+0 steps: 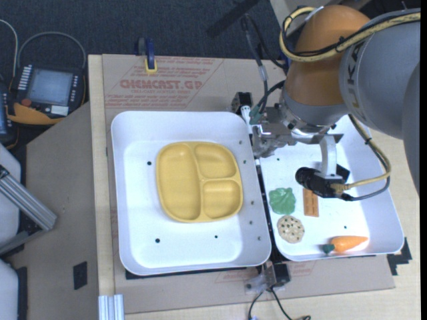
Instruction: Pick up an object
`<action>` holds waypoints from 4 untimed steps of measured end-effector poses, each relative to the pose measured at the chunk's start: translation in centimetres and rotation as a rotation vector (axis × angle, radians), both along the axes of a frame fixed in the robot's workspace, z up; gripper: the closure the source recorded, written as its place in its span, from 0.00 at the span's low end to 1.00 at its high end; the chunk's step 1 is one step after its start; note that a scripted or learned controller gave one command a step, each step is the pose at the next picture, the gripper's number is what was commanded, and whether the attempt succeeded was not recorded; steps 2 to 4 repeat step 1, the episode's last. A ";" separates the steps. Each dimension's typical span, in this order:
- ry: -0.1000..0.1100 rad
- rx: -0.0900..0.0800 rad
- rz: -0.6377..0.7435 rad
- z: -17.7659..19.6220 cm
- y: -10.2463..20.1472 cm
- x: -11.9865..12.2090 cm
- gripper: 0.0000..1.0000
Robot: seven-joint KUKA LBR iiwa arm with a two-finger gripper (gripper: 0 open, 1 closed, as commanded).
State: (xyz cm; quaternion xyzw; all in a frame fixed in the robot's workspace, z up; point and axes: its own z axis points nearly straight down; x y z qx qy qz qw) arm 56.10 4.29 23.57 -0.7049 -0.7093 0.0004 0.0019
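Observation:
In the right bin (373,179) lie several small food items. A green leafy piece (281,199) sits near the bin's left wall, with a round speckled cookie (290,229) just in front of it. An orange rectangular cracker (311,203) lies to the right of the green piece. A carrot (347,243) rests by the front rim. My gripper (270,139) hangs over the rear left part of the right bin, under the orange wrist band, behind the green piece and apart from it. Nothing shows in its grasp.
The left bin (133,179) holds a yellow divided plate (198,181) in its middle. The two bins meet along a narrow seam right beside the gripper. The big grey arm covers the right bin's rear and right side.

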 end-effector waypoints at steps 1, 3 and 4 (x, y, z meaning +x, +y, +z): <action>-0.006 -0.001 -0.001 0.3 4.8 0.8 1.00; -0.006 -0.001 -0.001 0.3 4.8 0.8 1.00; -0.006 -0.001 -0.001 0.3 4.8 0.8 1.00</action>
